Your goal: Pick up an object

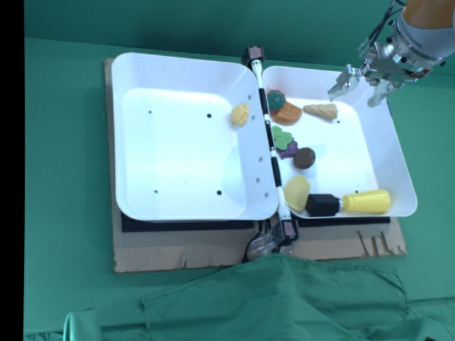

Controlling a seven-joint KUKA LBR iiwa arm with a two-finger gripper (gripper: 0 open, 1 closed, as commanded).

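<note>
My gripper hangs above the far right corner of the right bin, its two fingers spread open with nothing between them. Below and left of it lies a tan cone-shaped piece. Further left sit an orange waffle-like piece and a dark green piece. A green and purple grape bunch, a brown round piece, a pale yellow wedge and a yellow-handled tool with a black head lie nearer the front. A small yellow piece rests in the left bin.
The two bins meet at a white divider rail with black clamps. They stand on a cardboard sheet over green cloth. A fold of green cloth lies in front.
</note>
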